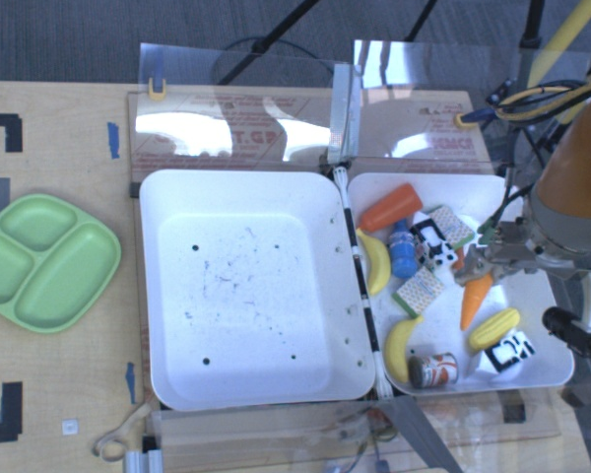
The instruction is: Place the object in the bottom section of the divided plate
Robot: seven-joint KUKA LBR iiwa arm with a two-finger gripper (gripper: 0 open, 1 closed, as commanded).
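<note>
The green divided plate lies on the wooden bench at the far left, outside both bins; its long bottom section faces the left bin. My gripper hangs low over the right bin, just above the top end of an orange carrot. Beside it lie a black-and-white toy and a blue bottle. Nothing shows as lifted off the bin floor.
The right bin also holds an orange cylinder, two bananas, checkered packets, a yellow piece, a black-and-white cube and a can. The left bin lies between gripper and plate.
</note>
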